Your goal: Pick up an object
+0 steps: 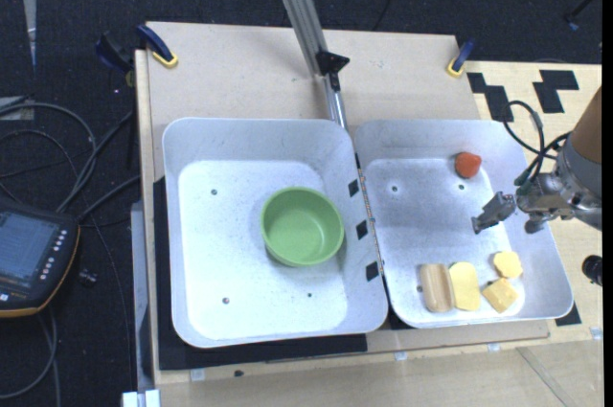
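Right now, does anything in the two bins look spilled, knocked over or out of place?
Nothing stands out. The green bowl sits upright in the left bin. In the right bin the orange ball and the yellow and tan pieces lie loose on the floor.

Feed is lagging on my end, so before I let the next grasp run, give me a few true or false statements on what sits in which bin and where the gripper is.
1. The green bowl sits in the left bin. True.
2. The orange-red ball lies in the left bin. False: it lies in the right bin, near its far side.
3. The gripper hangs over the right bin. True.
4. The gripper holds the ball. False: the ball lies apart from it, on the bin floor.
5. The yellow and tan pieces are clustered in the right bin's near corner. True.
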Robot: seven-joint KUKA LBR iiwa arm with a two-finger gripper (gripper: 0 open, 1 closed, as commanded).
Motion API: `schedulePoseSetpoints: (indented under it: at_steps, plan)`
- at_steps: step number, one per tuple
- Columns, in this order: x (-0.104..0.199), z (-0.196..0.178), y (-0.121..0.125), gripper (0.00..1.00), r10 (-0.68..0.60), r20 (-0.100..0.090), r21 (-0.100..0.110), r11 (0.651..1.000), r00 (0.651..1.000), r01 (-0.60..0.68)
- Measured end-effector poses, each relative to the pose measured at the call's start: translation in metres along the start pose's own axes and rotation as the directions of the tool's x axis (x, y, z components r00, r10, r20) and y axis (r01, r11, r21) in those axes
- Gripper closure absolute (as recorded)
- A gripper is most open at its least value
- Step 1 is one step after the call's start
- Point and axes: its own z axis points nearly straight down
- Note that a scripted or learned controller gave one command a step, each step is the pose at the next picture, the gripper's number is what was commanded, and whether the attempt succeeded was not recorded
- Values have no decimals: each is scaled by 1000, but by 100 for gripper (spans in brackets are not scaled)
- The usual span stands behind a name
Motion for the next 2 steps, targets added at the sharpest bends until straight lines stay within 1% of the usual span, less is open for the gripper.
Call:
schedulePoseSetpoints:
  at_steps: [1, 2]
  plan:
    - [0, 41, 3, 0, 0, 0, -2, 1000, 1000, 0]
    - [-6, 100, -3, 0, 0, 0, 1, 1000, 1000, 0]
